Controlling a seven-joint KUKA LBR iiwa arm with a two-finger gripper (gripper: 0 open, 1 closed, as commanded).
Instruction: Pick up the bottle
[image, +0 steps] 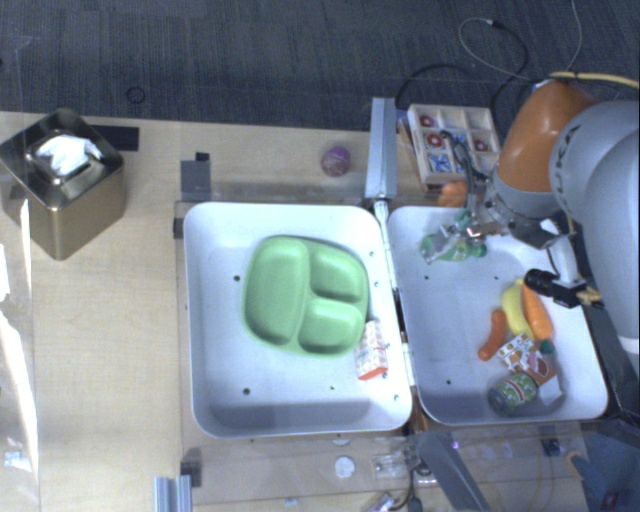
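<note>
Jaws (470, 228) pinch crinkled clear-green plastic bottle (450, 245) over the glossy right bin (440, 385).

End effector (470, 222) over bottle (452, 246) in right bin (440, 385), green tray (305, 293) in left bin (215, 400)

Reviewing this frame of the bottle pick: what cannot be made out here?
- Gripper: in the camera view its fingers are small and blurred over the bottle; open, shut or gripping cannot be told.
- Bottle: clear plastic, outline smeared; cap end unclear.
- Arm: cut off by the right edge.
- Carton in the left bin: print too small to read.
- Can in the right bin: label unreadable.
</note>
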